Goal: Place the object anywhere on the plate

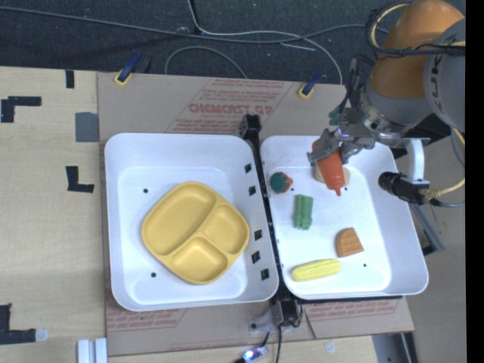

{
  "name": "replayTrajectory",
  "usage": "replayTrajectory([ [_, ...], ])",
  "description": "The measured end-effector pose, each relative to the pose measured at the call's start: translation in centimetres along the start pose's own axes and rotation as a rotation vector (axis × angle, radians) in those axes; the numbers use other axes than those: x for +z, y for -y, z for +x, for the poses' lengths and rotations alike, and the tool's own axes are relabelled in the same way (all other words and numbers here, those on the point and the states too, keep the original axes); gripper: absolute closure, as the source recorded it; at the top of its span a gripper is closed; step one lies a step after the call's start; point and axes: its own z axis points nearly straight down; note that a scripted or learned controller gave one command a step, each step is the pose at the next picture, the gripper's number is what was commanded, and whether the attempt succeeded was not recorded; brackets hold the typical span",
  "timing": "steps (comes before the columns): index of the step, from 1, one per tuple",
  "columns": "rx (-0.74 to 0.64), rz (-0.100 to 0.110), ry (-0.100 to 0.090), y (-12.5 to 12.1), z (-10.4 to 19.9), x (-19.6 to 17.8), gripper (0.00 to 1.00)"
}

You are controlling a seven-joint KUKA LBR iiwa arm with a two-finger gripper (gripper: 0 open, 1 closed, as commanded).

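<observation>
Carrot, the orange toy one, looks pinched between the fingers of the gripper and hangs just below it, over the far end of the right bin, so I'd call that a hold. Biggest risk imo: it's held near its top, so it could slip out during the swing left to the yellow plate, which sits well off to the gripper's left in the other bin.

We note a yellow plate, white bins, an orange carrot, green beans, yellow corn and an orange-banded grey arm.
</observation>
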Motion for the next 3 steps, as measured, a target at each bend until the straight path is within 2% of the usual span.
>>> replayTrajectory([
  [2, 0.000, 0.002, 0.000, 3.0, 9.1, 0.0, 1.00],
  [3, -0.001, 0.003, 0.001, 4.7, 13.7, 1.8, 1.00],
])
